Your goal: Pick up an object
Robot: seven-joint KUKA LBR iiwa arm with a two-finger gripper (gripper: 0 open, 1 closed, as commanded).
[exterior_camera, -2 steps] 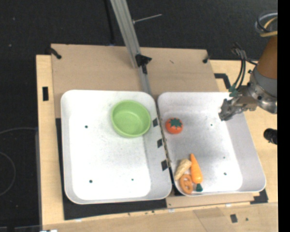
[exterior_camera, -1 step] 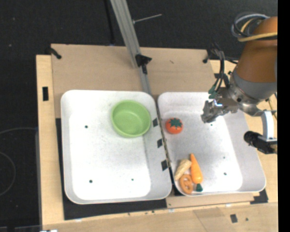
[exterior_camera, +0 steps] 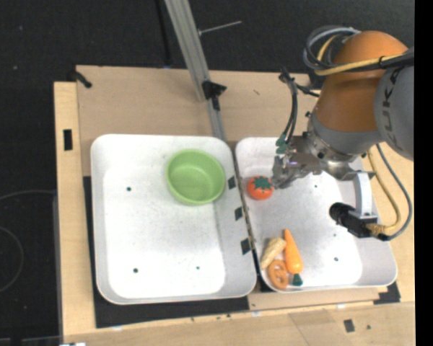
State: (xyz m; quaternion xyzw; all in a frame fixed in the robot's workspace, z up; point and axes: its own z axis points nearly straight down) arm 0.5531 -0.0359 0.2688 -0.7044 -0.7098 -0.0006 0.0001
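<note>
Red and round, the toy tomato [exterior_camera: 259, 187] sits centre frame by the right bin's [exterior_camera: 346, 265] left wall. The pincer [exterior_camera: 280, 173] hangs touching or just above-right; whether it is clenched I cannot tell. Approach stage, I judge: next, close and lift.

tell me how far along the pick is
Done: the tool has reached the right bin, beside the tomato. In hand: nothing visibly lifted; the tomato sits on the bin floor. Left: grasping and raising an object. The carrot lies untouched near the front.
</note>
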